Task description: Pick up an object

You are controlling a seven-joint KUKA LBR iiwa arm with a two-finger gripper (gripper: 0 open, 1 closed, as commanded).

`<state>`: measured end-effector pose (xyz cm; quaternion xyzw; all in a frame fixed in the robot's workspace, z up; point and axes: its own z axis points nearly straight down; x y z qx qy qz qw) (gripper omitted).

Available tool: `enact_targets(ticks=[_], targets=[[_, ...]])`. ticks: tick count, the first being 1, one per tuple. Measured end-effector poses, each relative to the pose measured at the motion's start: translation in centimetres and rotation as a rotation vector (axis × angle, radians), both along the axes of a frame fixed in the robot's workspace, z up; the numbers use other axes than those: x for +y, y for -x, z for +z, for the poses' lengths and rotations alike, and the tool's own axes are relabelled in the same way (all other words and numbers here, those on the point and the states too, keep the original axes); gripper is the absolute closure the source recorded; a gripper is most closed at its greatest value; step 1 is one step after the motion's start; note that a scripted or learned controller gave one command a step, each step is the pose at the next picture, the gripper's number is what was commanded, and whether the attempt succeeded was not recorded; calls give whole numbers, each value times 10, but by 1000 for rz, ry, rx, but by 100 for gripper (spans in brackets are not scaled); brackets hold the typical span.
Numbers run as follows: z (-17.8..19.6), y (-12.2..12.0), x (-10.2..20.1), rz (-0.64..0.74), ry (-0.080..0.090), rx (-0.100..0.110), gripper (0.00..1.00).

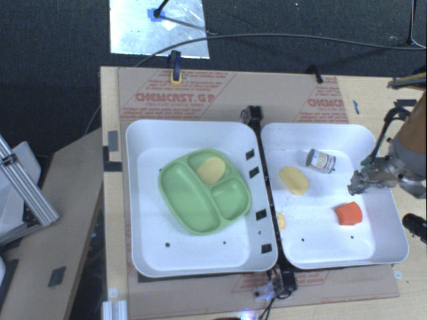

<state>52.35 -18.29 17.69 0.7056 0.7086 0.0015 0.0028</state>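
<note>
Reaching in from the right edge of the frame, the gripper was seen low over the right bin, just above an orange block; whether it was clenched or released could not be told. A yellow lemon-like piece and a small can were found left of it. A green divided tray carrying a second yellow piece was seen in the left bin.

Reaching in from the right: gripper hovering over right bin, just above orange block. Lying nearby: yellow piece, small can. Resting in left bin: green divided tray.
</note>
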Motion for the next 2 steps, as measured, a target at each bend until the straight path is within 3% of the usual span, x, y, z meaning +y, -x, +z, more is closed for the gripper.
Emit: enact_targets(ticks=[2], targets=[[107,-11,7,2,1,-3,100]])
